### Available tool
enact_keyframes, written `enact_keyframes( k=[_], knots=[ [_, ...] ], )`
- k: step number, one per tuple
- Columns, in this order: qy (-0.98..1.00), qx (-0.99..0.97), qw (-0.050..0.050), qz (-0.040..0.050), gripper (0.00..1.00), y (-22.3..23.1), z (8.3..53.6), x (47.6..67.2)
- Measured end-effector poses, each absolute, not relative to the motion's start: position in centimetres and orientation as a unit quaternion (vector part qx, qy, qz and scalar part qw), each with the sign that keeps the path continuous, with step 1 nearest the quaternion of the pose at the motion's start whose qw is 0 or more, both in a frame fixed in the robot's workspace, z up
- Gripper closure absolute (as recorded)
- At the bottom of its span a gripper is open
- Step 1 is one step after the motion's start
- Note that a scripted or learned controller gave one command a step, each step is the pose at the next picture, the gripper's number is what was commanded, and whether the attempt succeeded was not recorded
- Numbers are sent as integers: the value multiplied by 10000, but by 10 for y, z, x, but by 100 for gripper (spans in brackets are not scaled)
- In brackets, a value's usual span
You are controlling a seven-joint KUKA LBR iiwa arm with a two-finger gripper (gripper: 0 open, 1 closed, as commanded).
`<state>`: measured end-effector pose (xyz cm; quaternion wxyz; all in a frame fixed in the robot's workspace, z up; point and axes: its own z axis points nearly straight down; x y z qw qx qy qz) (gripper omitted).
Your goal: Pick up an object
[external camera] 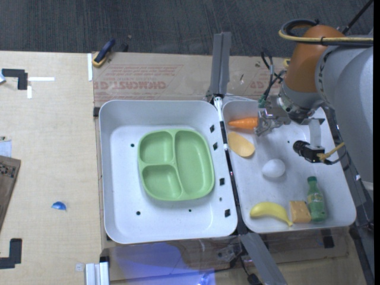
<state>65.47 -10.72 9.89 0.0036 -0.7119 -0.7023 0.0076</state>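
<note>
Banana nearest, at near edge of right bin; gripper at far left corner of that bin, by carrot.
Left bin holds green divided plate, centred. Right bin, left to right: carrot at far left, touching or just beside gripper; yellow oval piece just nearer; banana; white egg mid-bin; tan block touching banana tip; green bottle lying beside block. Cannot tell gripper opening or if carrot is held. Both bins on desk.
</note>
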Motion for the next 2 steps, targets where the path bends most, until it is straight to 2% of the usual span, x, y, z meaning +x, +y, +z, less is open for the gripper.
enact_keyframes(
  k=[1,2],
  knots=[
    [-7027,-7114,16,57,0,-107,100,656],
    [-7797,-6262,8,5,0,-101,91,541]
  ],
)
